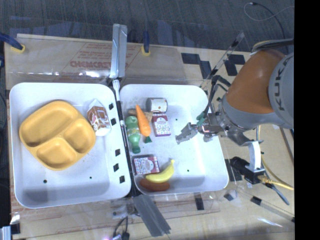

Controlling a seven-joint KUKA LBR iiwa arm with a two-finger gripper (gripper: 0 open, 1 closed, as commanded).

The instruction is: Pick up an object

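The right bin (pixel 212 176) holds an orange carrot (pixel 143 121), a green bottle-shaped toy (pixel 133 133), a small can (pixel 157 104) lying on its side, a red-and-white carton (pixel 161 125), a red box (pixel 146 164) and a yellow banana (pixel 164 172) resting on a red item (pixel 156 185). My gripper (pixel 186 133) hangs over the middle right of this bin, to the right of the carton and apart from every object. Nothing shows in its grasp.
The left bin (pixel 60 189) holds a yellow divided plate (pixel 57 134) and a small brown-and-white packet (pixel 98 119) by the dividing wall. The arm's grey-and-orange body (pixel 255 89) overhangs the right bin's right rim. Cables lie on the bench at lower right.
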